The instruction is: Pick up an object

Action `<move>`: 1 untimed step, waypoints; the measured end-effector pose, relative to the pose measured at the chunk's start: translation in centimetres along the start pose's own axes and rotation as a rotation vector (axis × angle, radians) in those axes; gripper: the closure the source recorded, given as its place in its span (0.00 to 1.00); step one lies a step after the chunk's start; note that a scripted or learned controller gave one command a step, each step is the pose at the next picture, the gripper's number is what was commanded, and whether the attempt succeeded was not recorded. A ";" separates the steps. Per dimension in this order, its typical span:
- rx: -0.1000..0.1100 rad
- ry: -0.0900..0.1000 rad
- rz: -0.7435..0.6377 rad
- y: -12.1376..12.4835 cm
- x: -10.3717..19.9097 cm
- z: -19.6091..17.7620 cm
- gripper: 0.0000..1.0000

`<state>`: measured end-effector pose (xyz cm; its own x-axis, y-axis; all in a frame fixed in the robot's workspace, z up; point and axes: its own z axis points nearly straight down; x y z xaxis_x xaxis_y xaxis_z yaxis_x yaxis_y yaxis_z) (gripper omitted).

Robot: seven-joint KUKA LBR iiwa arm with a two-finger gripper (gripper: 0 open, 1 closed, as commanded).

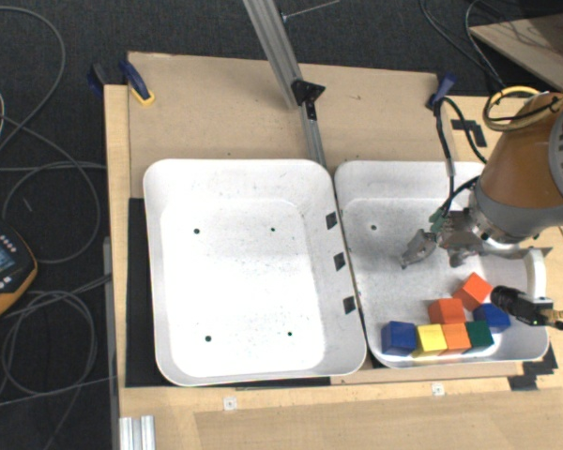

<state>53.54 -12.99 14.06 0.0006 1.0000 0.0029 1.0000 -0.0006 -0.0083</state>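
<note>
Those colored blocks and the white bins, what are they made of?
The colored blocks look like painted wood or plastic: solid bright colors, flat faces, square edges; which one is hard to tell. The white bins look like smooth molded plastic: rounded corners, a curved rim and a slight sheen.

- The grey KUKA arm with the orange band (pixel 525 172) comes in from the right edge of the camera view, its bulky orange section at upper right and a grey wrist section just below it.
- From the wrist the arm narrows and points left and slightly downward in the picture.
- The two-finger metal gripper (pixel 418 248) sits at the arm's left end, low over a bin floor.
- Its fingers (pixel 415 250) look dark grey and angle down to the left; the view is too small to show whether they are spread or closed.
- Nothing can be made out between them.
- Dark cables run along the wrist and loop up past the orange section.
</note>
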 end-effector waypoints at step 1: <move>-0.001 0.000 -0.001 -0.1 0.1 4.4 0.00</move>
<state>53.43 -12.91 9.67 0.0001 1.0000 0.0029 1.0000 -0.0001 -0.0071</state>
